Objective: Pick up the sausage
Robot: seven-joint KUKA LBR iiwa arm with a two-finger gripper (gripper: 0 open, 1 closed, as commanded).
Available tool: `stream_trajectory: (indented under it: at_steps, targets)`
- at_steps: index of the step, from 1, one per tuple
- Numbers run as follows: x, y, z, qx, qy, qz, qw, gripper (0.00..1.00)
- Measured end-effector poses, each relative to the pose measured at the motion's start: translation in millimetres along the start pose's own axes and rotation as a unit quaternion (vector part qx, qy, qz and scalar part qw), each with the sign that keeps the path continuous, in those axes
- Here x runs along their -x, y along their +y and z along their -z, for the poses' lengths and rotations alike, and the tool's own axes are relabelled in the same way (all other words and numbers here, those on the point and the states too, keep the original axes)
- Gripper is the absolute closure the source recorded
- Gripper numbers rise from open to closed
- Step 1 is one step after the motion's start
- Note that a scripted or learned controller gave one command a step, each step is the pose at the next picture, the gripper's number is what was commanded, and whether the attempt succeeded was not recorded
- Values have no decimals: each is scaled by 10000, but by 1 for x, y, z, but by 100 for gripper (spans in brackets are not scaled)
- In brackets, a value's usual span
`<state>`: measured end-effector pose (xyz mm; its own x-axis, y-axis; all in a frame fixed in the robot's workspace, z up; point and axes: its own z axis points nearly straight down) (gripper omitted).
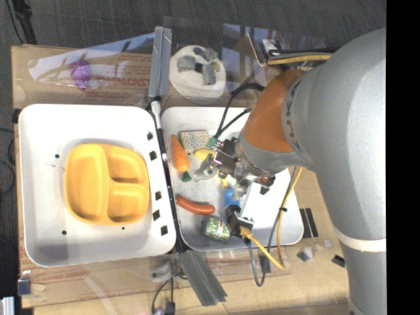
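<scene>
A grey KUKA arm reaches from the right over the right-hand white bin (pixel 296 223), its gripper (pixel 211 165) hanging above the bin's middle amid cables and wrist hardware. The sausage (pixel 195 206), reddish-brown and lying roughly crosswise, rests on the bin floor near the left wall, just below and to the left of the gripper and apparently apart from it. A carrot (pixel 180 155) lies upright along the same wall above the sausage, a green patterned object (pixel 216 228) sits close by the sausage's right end, and a small checkered item (pixel 193 139) lies at the top of the bin. The left bin (pixel 39 136) holds a yellow divided tray (pixel 108 184).

The risks are plain: the sausage is crowded, so a descent slightly off line could catch the green object or nudge the carrot, and a round, smooth sausage so near the wall may roll or slip out of a pinch. The fingers are lost in the clutter beneath the wrist; whether the jaws stand apart or together cannot be told, and nothing is visibly held.
</scene>
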<state>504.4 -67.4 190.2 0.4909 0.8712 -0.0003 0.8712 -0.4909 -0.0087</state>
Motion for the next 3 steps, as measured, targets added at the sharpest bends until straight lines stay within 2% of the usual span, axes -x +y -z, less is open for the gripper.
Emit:
stream_trajectory:
  at_steps: [1,2,3]
  targets:
    - [44,-3,-72,56,23,188,9998,0]
    - [38,-3,-91,102,24,1837,9829,0]
    - [35,-2,-82,103,41,1870,9823,100]
